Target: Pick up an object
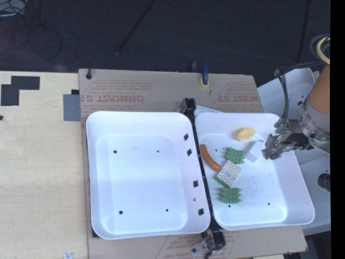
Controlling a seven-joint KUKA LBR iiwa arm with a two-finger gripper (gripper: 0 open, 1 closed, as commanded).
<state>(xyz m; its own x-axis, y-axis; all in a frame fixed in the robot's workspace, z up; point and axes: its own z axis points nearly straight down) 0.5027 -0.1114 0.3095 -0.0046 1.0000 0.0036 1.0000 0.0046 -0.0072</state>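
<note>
Camera view: arm (323,99) reaches in from the right, its gripper (272,147) low over the right bin (291,204); how far it is open cannot be told. Left bin (140,220) offers smooth white floor. Clustered near the divider: orange sausage (210,158), speckled block (229,173), two knobbly green pieces (229,195), yellow lump (246,134).

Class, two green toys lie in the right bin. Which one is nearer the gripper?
The upper green toy, beside the orange sausage and above the patterned block. The lower green toy lies farther from the gripper, toward the bin's front.
</note>
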